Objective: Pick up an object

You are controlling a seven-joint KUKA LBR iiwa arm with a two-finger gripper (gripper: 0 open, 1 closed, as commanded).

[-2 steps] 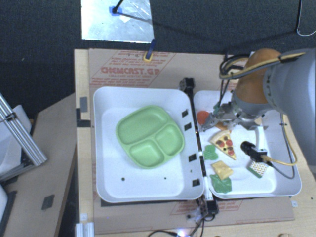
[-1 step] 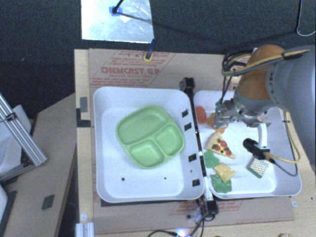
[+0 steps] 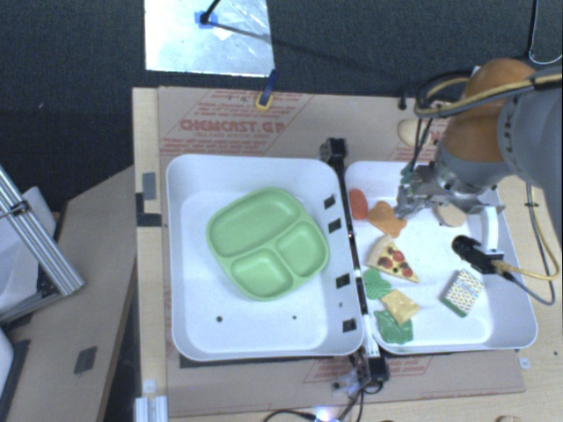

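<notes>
I see pincer (image 3: 412, 202) low in right bin (image 3: 515, 328), far end. Orange toy food piece (image 3: 386, 218) lies just beside tips, toward bin divider, slightly nearer me. Can't tell pincer state. Pizza slice (image 3: 392, 259) farther toward me.

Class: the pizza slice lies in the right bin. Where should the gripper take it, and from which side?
Probably from straight above, closing across the two long sloping edges of the pizza slice near its middle. It lies flat, wedge-shaped, with bare bin floor to its right, though green pieces crowd its lower-left end.
</notes>
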